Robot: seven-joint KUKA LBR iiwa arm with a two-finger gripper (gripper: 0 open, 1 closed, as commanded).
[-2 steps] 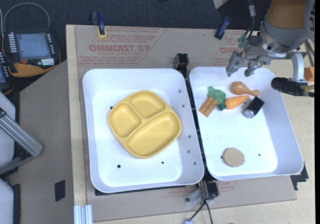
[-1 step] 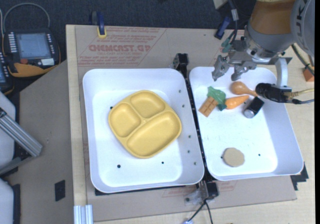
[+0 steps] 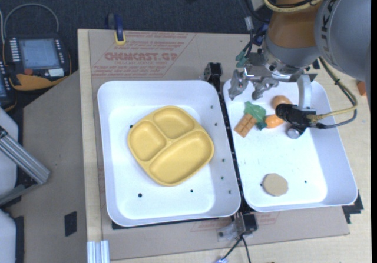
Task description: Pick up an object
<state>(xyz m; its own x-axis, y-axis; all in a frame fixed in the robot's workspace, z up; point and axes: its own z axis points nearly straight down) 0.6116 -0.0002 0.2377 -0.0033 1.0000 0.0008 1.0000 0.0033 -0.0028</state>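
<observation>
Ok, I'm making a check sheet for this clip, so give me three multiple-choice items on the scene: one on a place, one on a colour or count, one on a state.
1. Where does the yellow divided plate lie?
A. in the left bin
B. in the right bin
C. on the cardboard outside the bins

2. How many compartments does the plate have?
A. two
B. three
C. five

3. How does the gripper stand to the green and orange toy?
A. it holds the toy well above the bin
B. it is over the left bin, far from the toy
C. it is above the far end of the right bin, the toy lying on the bin floor just beneath and nearer the camera

Answers: 1 A, the plate sits in the middle of the left bin. 2 B, two small sections and one long one show. 3 C, the toy lies on the floor, with nothing seen between the fingers.
</observation>
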